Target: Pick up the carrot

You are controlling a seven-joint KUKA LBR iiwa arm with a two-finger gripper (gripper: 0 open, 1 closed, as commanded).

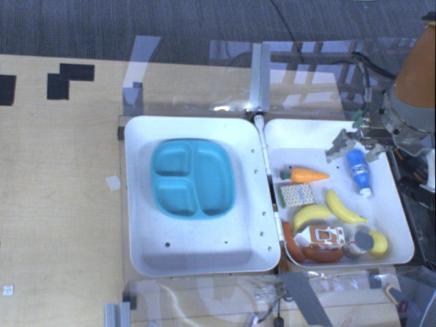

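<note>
The carrot [309,176] is orange with a green stub and lies flat in the right bin [320,136], near its left wall, tip pointing right. My gripper [355,149] hangs over the bin's upper right part, up and to the right of the carrot and well apart from it. Its fingers are spread open with nothing between them. Just below the gripper lies a blue bottle [358,170] with a white cap.
Below the carrot the right bin holds a small patterned packet [297,195], two bananas [344,208], a red sausage-like item [303,252], a printed carton [325,236] and a lemon [379,244]. The left bin [146,251] holds a blue divided plate [194,178].
</note>
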